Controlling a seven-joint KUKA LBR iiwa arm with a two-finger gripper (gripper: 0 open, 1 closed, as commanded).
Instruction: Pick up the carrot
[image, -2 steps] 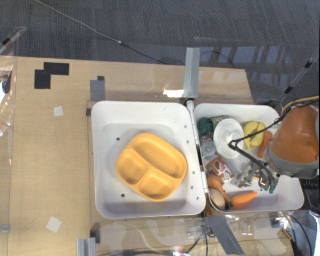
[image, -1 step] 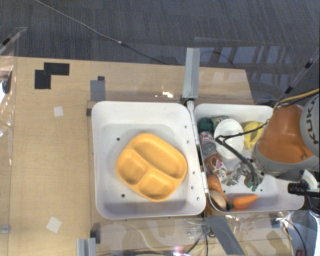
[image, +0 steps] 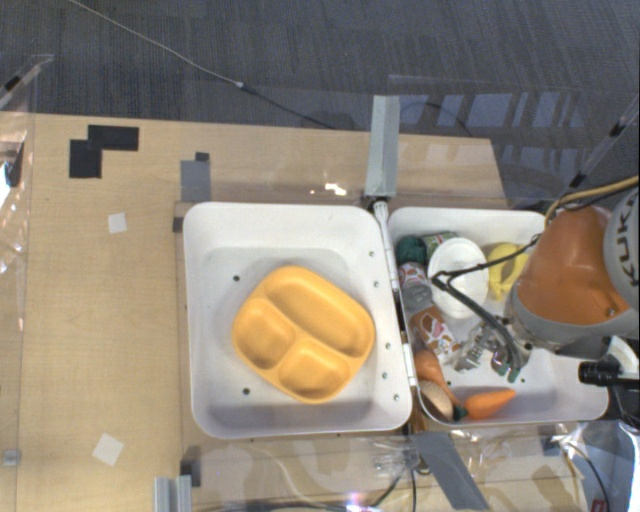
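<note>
From the fixed overhead camera, the small orange carrot with a dark green stub (image: 490, 403) lies on its side near the front wall of the right-hand shallow white plastic bin (image: 560, 411), pointing roughly left to right. The pincer (image: 492, 352) hangs just above and behind it, low over the bin floor; its metal tips blur into the clutter and a black cable crosses them, so I cannot tell whether it is spread or pressed together, and nothing is plainly pinched in it.

To do this step well, I judge the pincer should come down slightly nearer the front wall, centred on the carrot's thick middle, with the jaws closing across its narrow width rather than along its length. The brown-and-cream rounded piece (image: 434, 393) sits just left of the carrot's green end and could be nudged or caught; the bin wall close in front leaves little room for the outer finger.

The left-hand white bin (image: 205, 300) holds a yellow three-compartment plastic plate (image: 303, 332).

Writing: white letters, seemingly "KU", show on the grey arm link (image: 624, 250) at the frame's right. The crumpled wrapper (image: 415, 295) by the divider carries print too small to read.
</note>
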